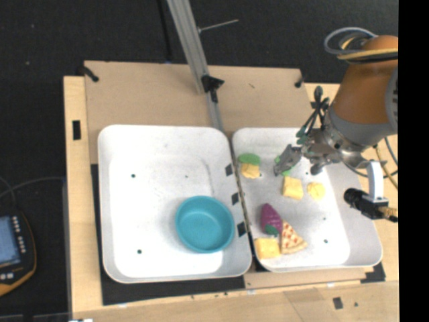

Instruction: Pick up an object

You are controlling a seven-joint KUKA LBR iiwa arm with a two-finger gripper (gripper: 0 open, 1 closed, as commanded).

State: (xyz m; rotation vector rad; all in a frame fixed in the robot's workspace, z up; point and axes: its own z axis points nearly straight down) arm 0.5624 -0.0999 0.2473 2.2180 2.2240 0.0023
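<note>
A yellow block [292,188] lies in the right bin [362,247], just below the gripper [298,161], whose fingers look spread with nothing between them. This seems the approach; next it must descend and close.

We look down on a tan bench [154,92] set on a dark floor [80,19]. A grey metal pole [191,42] slants across the bench from the top edge to its middle. At the lower left a black handheld device with an orange rim [12,250] (its screen glows faintly) lies off the bench, a cable [27,183] trailing from it. Light is even.
</note>
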